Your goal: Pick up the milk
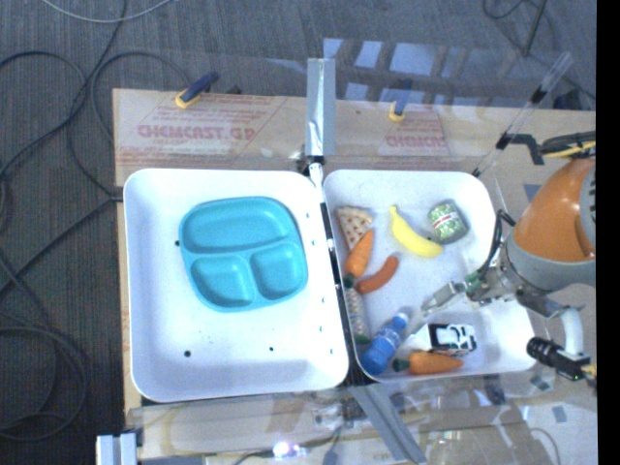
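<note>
milk carton (pixel 452 337) | small, black-and-white patterned, dark edges | lying on its side, long axis roughly left-right | on the floor of the right bin (pixel 477 190), near its front right corner | just right of a blue bottle (pixel 386 342), just above an orange carrot (pixel 434 362) | free of any grasp

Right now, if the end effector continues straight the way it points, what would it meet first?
Probably the blue bottle: the end effector points down-left toward it. The milk lies beside that line; depth is unclear.
</note>
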`<state>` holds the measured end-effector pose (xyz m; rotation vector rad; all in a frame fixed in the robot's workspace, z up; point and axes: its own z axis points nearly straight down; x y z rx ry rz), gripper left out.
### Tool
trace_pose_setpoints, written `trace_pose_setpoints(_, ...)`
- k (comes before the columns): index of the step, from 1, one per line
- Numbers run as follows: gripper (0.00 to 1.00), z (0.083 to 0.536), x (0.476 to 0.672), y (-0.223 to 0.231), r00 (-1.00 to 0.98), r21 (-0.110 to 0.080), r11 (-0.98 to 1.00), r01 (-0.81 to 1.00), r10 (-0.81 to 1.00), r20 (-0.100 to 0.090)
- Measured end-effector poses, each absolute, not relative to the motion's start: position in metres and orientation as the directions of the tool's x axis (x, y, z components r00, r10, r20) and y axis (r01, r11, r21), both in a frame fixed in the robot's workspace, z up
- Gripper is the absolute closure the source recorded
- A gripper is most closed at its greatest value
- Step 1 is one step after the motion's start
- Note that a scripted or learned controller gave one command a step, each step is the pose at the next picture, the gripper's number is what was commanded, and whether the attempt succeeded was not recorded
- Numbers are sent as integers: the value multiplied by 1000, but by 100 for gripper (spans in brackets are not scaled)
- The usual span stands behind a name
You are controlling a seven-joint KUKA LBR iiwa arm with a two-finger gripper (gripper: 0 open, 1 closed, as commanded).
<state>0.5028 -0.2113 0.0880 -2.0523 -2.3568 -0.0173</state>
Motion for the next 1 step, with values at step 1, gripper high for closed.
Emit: trace_pose_setpoints(1,0,89,490,-191,326,13,-326,945,945,1)
